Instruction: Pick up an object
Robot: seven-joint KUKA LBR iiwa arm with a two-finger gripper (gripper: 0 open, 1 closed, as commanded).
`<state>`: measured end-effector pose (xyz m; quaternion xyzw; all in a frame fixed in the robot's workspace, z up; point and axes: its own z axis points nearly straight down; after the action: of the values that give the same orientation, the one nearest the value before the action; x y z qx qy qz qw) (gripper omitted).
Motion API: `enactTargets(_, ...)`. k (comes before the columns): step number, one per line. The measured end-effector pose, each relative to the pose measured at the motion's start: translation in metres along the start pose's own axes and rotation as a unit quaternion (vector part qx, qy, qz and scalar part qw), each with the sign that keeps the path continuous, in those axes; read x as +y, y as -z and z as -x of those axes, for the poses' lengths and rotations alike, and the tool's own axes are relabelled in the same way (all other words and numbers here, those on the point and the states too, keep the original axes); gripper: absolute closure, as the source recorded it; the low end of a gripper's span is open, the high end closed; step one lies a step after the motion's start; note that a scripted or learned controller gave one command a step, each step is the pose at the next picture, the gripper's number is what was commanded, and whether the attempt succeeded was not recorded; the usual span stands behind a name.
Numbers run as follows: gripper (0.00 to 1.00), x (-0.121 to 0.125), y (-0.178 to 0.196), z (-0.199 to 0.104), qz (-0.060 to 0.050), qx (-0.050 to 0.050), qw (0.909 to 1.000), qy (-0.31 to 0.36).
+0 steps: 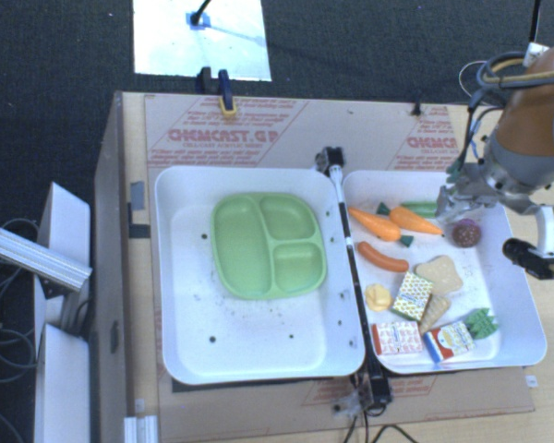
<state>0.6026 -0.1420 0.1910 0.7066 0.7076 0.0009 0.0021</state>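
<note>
Two white bins side by side on my tabletop [258, 123], hand [460, 203] low over the right bin [517, 317], just beside a carrot [415, 220] and a dark red ball [465, 234], its grip I cannot tell, green tray [266, 245] in the left bin [189, 275], dark floor [46, 63] around.

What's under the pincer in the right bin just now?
The pincer hangs over the right ends of two carrots and a green piece, beside a dark red ball. Whatever lies directly beneath is covered.
</note>
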Motion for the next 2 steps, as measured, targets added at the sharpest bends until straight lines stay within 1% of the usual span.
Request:
enactTargets(1,0.0,0.0,-0.001,0.0,-0.001,0.0,1.0,0.0)
enactTargets(2,0.0,0.021,-0.106,0.003,-0.001,0.0,1.0,0.001)
